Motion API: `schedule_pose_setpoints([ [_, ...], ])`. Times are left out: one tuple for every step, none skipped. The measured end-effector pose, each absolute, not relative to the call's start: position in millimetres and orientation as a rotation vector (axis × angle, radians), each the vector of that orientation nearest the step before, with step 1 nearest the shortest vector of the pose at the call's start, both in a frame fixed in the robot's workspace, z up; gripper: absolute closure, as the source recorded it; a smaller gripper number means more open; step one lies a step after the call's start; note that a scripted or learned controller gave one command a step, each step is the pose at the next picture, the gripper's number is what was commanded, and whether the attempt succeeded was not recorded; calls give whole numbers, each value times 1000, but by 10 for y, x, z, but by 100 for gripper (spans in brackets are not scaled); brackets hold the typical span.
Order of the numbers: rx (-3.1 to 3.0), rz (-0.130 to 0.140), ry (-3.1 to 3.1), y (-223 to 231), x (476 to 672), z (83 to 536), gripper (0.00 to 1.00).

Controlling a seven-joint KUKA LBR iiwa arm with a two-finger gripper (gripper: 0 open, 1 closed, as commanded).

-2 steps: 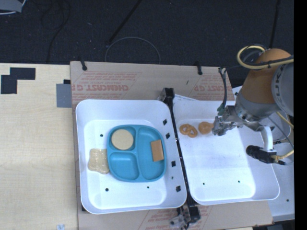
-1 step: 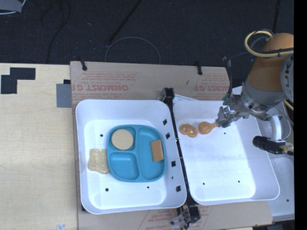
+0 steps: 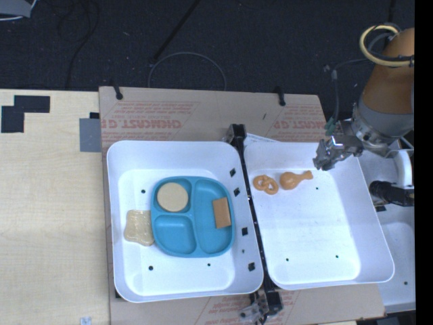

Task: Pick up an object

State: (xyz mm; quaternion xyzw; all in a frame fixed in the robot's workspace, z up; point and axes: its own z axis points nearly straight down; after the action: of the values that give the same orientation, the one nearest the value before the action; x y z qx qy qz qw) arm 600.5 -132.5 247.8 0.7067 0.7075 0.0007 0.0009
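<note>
2 toy foods, a drumstick and a pretzel, lie just beside the gripper; its jaws' state cannot be told.

You are looking at a robotics lab bench, not a home or kitchen. A light wooden bench top carries a cardboard sheet with printed lettering, and two shallow white bins, the left bin and the right bin, sit on it side by side, joined by black clips. Loose black cables trail over the dark floor behind. A grey and orange industrial arm reaches in from the right. The food in the bins looks like plastic toy pieces, on a blue divided tray.
</note>
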Motion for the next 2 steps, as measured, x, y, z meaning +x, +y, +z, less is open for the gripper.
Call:
schedule_pose_setpoints([
  [2220,-2,2228,-875,5847,2516,100],
  [2220,-3,2231,-271,5759,2408,100],
])
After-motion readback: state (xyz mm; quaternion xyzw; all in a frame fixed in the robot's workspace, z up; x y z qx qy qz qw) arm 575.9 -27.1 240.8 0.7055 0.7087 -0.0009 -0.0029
